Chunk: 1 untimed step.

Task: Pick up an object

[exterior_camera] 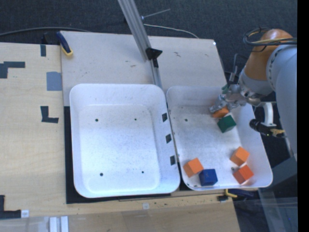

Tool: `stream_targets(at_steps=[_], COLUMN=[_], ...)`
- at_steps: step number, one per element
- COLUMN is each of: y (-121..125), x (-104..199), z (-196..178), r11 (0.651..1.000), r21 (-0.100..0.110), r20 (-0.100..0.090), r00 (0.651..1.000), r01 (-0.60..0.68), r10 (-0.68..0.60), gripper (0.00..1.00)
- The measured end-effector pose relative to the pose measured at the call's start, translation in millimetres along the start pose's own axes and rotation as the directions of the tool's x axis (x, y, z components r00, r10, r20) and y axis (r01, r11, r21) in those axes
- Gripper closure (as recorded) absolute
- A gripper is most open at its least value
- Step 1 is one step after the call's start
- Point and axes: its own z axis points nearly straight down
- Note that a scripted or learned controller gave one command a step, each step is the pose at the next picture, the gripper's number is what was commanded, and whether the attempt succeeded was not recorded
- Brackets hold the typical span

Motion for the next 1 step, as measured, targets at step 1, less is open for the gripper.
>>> stream_targets(at_steps=[1], y=[17.4], x=[-0.2], z=[-41.5], r11=[1.000], r21=[-0.006], r20=[-0.003], r00=[1.000], r01=[-0.002], r10=[0.002], gripper=[1.00])
